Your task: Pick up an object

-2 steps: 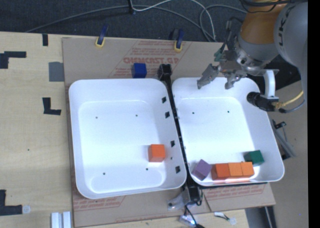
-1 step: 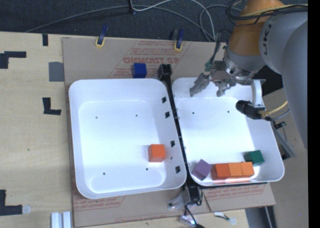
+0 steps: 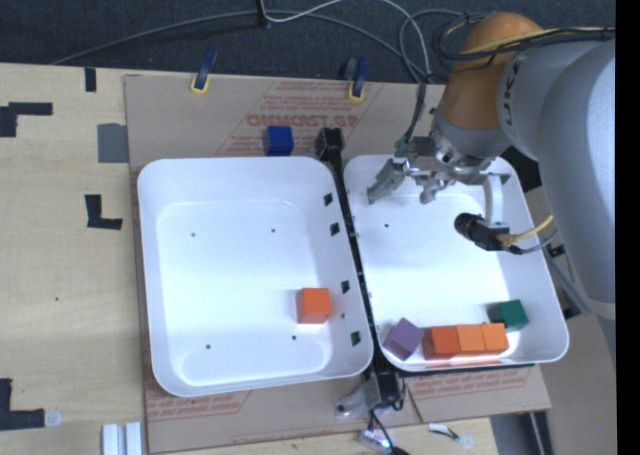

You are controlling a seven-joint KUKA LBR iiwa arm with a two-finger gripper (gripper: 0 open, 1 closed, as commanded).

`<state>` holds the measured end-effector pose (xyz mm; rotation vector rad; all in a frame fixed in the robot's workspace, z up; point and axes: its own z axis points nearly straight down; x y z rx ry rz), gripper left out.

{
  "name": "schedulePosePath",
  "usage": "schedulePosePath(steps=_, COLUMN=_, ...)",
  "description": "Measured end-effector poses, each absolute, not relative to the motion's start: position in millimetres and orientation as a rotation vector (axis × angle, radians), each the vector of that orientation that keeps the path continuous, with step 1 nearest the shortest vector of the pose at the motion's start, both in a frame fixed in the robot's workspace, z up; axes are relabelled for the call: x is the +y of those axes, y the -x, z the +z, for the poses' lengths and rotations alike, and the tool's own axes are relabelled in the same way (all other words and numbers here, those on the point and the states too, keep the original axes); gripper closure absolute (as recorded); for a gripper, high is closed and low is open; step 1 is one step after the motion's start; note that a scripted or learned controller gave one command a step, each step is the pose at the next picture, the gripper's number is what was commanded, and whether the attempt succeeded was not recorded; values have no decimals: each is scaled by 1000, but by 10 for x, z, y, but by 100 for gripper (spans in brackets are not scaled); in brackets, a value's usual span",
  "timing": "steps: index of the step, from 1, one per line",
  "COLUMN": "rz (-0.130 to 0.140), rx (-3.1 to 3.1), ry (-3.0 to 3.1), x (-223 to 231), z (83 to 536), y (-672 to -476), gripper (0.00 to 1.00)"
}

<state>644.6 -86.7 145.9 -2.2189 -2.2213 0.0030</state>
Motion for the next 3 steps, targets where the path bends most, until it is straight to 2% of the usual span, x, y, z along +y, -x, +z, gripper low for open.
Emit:
schedulePosePath(steps=1, rz=3, rx=-2221, ry=2219, x=-862, z=938, y=-6439, gripper=0)
schedulePosePath(steps=2, rz=0, rx=-2222, ry=2220, x=-860, z=1057, y=-6446, gripper=100)
schedulePosePath(steps=3, rz=-2, rx=-2223, ry=2222, x=-896, z=1479, y=-6436, gripper=100)
